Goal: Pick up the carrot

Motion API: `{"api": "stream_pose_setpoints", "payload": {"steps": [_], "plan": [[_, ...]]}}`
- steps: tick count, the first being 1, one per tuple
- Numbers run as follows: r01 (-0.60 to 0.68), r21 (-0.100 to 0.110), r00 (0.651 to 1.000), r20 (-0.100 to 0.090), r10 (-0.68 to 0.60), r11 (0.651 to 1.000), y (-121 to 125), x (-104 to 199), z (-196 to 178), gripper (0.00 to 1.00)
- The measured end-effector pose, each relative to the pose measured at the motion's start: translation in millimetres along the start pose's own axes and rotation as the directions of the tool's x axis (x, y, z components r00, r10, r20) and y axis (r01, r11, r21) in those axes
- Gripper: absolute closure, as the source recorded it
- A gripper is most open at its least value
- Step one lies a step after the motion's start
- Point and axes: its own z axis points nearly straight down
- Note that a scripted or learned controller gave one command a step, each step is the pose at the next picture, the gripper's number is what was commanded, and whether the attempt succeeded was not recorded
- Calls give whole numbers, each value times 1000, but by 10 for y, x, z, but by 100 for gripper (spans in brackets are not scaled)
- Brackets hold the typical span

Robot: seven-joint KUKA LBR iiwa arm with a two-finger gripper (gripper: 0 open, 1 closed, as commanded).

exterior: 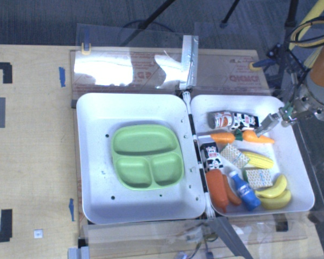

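The carrot [223,137] lies in the right bin [302,171], in its upper middle, orange with a green tuft at its right end. A second orange piece [258,138] lies just right of that tuft. My gripper [264,124] reaches in from the right edge, its tip just above the second orange piece and right of the carrot's tuft. Nothing is visibly held in it.
The right bin also holds a cow-patterned can [235,120], a small carton [211,155], corn [257,158], two crackers [232,154], a red sausage [217,190], a blue bottle [244,190] and bananas [274,192]. A green divided plate [147,156] sits in the left bin [92,144].
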Motion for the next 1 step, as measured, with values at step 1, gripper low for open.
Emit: {"api": "stream_pose_setpoints", "payload": {"steps": [1], "plan": [[251,0,968,-2,-251,968,179,-317,1261,0]]}}
